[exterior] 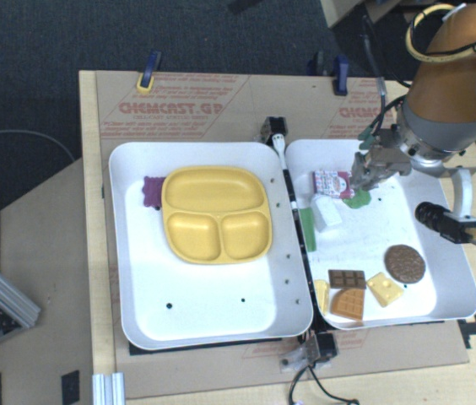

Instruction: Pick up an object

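Pink-white packet (331,182) under gripper (363,184), right bin (440,264), approx 11 o'clock of bin.
Gripper sits low at packet's 3 o'clock edge, over a green item (358,199); jaws' state can't tell, fingers hidden by wrist. Round brown cookie (405,263) at 4 o'clock of bin, choc bar (346,278), waffle (348,304) & cheese wedge (384,288) near 6. Left bin (137,251) holds yellow divided tray (217,213), purple item (152,191) at its 9 o'clock.
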Controlling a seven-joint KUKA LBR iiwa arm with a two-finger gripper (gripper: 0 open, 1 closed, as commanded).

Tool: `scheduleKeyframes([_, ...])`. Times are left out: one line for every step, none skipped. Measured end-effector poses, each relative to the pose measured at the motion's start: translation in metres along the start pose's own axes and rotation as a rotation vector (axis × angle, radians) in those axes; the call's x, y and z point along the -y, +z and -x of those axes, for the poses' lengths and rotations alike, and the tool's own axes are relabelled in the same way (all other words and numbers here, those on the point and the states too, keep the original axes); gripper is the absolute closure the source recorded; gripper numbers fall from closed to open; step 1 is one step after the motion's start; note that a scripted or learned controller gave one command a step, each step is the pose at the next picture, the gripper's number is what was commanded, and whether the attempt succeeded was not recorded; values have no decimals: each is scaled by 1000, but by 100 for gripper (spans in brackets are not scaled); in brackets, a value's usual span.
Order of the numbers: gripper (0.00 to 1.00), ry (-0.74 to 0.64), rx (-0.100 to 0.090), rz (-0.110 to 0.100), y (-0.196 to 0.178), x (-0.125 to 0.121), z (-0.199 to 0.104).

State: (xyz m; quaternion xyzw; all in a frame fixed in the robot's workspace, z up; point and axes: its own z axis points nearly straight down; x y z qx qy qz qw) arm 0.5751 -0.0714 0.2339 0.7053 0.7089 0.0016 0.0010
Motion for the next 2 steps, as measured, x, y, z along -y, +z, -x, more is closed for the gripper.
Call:
scheduleKeyframes([100,5,0,-3,-1,5,7])
scheduleKeyframes([100,4,0,-3,-1,4,3])
